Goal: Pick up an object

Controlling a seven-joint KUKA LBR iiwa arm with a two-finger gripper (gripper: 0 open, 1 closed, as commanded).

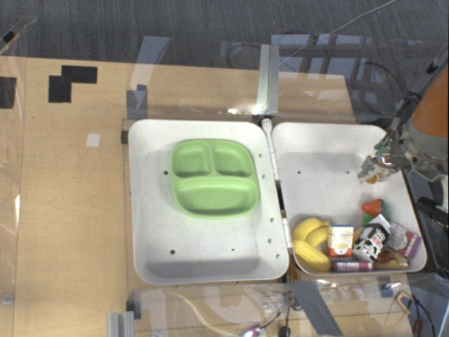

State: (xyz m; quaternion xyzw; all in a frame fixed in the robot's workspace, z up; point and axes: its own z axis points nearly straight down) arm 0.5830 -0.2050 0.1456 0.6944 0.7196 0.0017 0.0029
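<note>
Overhead: gripper (pixel 372 170) above right bin (pixel 316 160), finger state unclear; banana (pixel 312 241) below, firm, slightly slippery, best gripped across its middle.

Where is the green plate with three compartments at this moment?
The green plate lies flat in the left bin, about in its middle and a little toward the far rim, well apart from the banana in the right bin.

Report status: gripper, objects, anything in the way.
Gripper over right bin, holding nothing visible. Banana, small cartons piled at the near corner. Path unobstructed.
</note>
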